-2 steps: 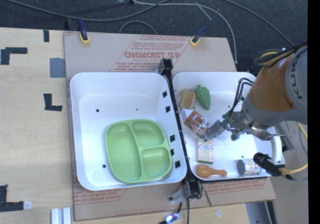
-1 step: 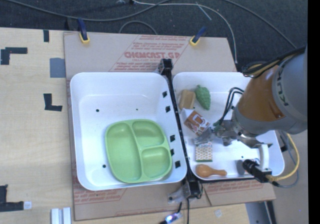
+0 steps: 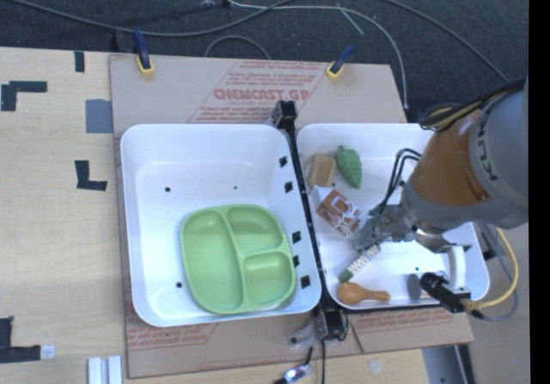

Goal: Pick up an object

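Objects crowd the right bin (image 3: 391,135): the white tube (image 3: 361,263) lies just under the claw (image 3: 378,232) (fingers' state: cannot tell), so descend squarely, clear of the printed packet (image 3: 337,210).

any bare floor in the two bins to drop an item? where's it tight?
Left bin: bare floor across the back, above the green divided plate, and a strip along its left wall. Right bin: crowded; tan block, green item, printed packet, white-green tube and wooden piece cluster beside the gripper.
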You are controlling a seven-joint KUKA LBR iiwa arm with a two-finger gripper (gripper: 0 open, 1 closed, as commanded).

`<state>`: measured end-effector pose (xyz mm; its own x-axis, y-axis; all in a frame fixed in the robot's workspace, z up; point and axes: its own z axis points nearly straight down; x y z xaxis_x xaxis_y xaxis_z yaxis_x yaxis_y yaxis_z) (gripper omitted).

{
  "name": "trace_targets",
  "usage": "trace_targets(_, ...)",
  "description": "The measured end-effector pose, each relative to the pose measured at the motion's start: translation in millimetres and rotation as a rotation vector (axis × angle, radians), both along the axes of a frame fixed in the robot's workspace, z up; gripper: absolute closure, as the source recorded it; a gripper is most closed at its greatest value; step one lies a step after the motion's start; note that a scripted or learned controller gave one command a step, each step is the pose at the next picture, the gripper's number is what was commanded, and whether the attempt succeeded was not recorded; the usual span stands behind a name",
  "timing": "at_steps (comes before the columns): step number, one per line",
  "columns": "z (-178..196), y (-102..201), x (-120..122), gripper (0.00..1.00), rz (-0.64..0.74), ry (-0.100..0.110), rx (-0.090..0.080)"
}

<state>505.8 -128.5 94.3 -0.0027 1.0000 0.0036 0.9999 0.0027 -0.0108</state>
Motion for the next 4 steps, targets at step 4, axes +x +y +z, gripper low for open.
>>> trace_targets(4, 147.9, 47.3, 23.7, 1.00, 0.004, -0.004, -0.002)
